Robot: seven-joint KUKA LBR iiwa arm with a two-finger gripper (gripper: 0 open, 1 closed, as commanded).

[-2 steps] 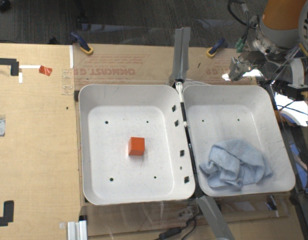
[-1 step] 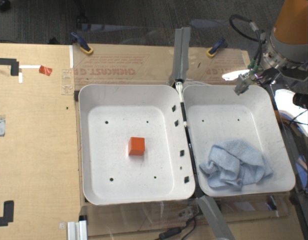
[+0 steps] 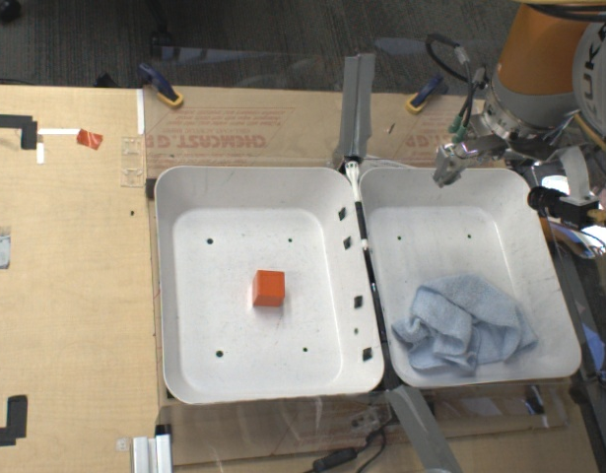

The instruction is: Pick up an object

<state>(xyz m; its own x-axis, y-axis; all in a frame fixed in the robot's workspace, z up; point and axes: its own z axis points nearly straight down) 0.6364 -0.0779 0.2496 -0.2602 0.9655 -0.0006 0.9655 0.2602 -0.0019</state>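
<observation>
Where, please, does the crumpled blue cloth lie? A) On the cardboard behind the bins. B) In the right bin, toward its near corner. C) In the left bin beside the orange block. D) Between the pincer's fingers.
B: the blue cloth lies crumpled on the floor of the right bin, while the orange block sits alone in the left bin.

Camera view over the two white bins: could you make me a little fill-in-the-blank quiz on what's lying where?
1. The small orange-red cube lies in the ____ shallow white bin.
2. The crumpled cloth in the other bin is light ____.
3. The two-finger gripper hangs over the ____ bin's far rim.

Missing words: left; blue; right
</observation>
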